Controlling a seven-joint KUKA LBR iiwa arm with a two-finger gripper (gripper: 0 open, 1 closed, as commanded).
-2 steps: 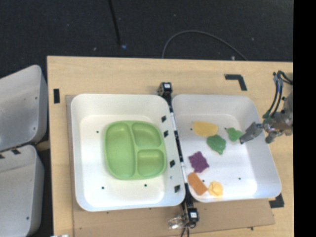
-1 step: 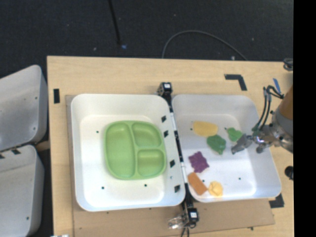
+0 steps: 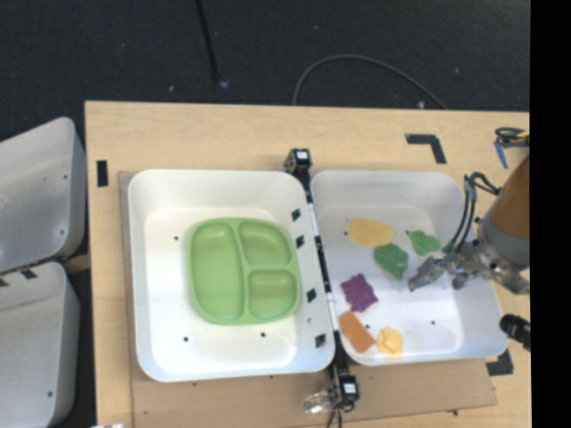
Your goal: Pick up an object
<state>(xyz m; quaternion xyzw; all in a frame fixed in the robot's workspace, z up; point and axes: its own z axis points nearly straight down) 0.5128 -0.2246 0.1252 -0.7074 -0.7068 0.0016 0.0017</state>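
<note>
Objects for picking lie scattered in the white bin (image 3: 401, 178) on the view's right. Nearest the camera, by that bin's front wall, an orange piece (image 3: 355, 331) and a small yellow piece (image 3: 390, 341) sit close together, just apart. A little farther in, a purple piece (image 3: 359, 291) rests near the bin's inner wall.

Beyond these, the gripper (image 3: 435, 271) reaches in from the view's right and sits low over the bin floor, just beside a dark green piece (image 3: 391, 259). No object shows in its grasp, and whether it is spread or closed cannot be told. Behind it, the arm's orange band (image 3: 513, 201) stands at the bin's outer side. Farther back lie a lighter green piece (image 3: 424, 242) and a pale yellow piece (image 3: 370, 232).

The other white bin (image 3: 161, 328) touches the first along one side and holds a green divided plate (image 3: 243, 270) near its middle. A black clip (image 3: 297, 160) sits at the far end of the seam between the bins.

Both bins rest on a light wooden bench (image 3: 205, 132) with a black corner mark (image 3: 428, 145) towards its far edge. Beyond the bench, a thin cable (image 3: 357, 59) arcs across a dark floor (image 3: 134, 34). Two white rounded shapes (image 3: 36, 194) stand past the bench on the view's left.
</note>
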